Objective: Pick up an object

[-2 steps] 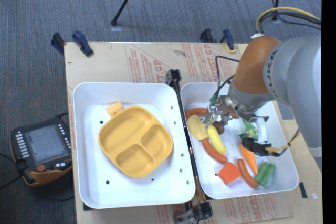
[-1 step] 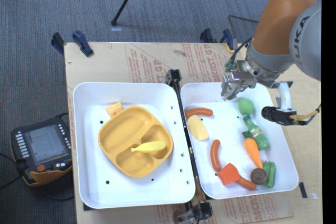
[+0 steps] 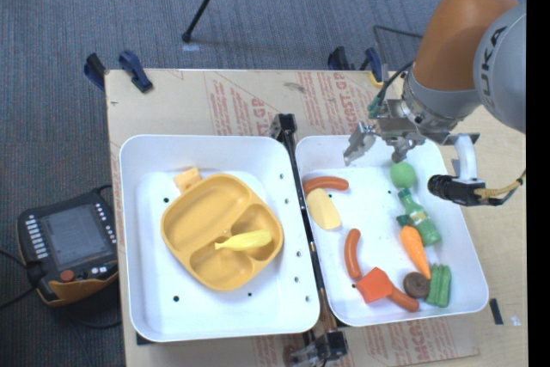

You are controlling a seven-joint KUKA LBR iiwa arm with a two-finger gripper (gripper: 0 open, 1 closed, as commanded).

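- the jaws hang open and hold nothing, over the right bin's far edge.
- the nearest pick is the green ball, just beside them; come straight down, centred, so it can't roll off.
- arm lettering reads partly "uk"; the counter cardboard's red print is unreadable.

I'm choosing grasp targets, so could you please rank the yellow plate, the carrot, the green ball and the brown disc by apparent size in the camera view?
1. Yellow plate, far the largest.
2. Carrot.
3. Green ball.
4. Brown disc, only slightly smaller than the ball.
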